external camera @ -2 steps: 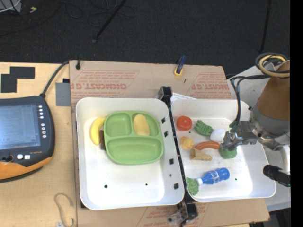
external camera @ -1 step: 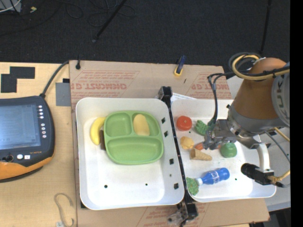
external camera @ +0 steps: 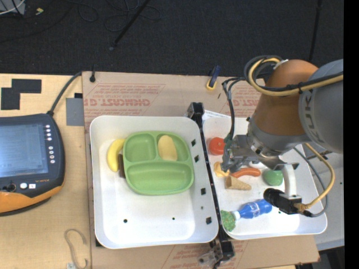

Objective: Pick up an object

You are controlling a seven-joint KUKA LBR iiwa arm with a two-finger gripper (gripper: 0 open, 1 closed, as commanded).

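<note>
- Nearest lay a blue plastic bottle (external camera: 253,209) in the right white bin (external camera: 314,226).
- End effector (external camera: 231,164) hovered low over an orange carrot-shaped toy (external camera: 247,173); grip state unclear.
- Judged step: reaching down; next, close squarely and lift.

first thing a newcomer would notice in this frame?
Probably the big grey and orange arm reaching in from the right, its gripper low over the right bin amid small items: a red piece, an orange carrot-like piece, a blue bottle. Next, the bright green divided tray in the left bin, with a banana at its left edge.
</note>
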